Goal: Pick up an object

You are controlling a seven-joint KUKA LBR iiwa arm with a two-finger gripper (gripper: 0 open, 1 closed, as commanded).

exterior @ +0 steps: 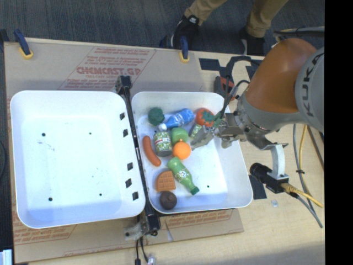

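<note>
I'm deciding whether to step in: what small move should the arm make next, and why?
Probably a short drop straight down. The gripper hangs in the right bin, over the pile's right edge beside the orange ball and green bottle cap, with nothing visibly between its fingers. Whether they are open is unclear.
</note>
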